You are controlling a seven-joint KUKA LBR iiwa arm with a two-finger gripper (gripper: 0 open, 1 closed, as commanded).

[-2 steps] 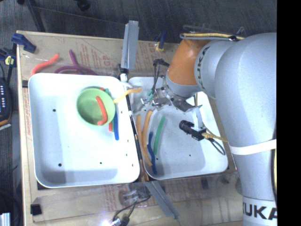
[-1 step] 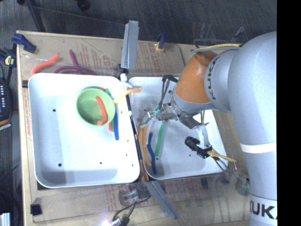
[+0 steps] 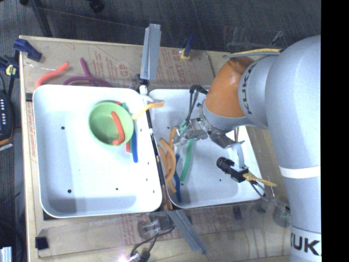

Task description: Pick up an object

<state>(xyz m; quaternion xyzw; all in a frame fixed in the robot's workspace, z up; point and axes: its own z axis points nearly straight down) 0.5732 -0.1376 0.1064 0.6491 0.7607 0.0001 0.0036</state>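
Reaching in from the right, the gripper (image 3: 185, 131) is hanging over the right bin (image 3: 218, 192), above a green stick (image 3: 186, 160). I cannot tell its state. A green bowl (image 3: 108, 123) is sitting in the left bin (image 3: 60, 162).

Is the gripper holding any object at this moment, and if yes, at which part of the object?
It cannot be told. The gripper is low in the right bin, at the top of the green stick, but a grasp is not visible.
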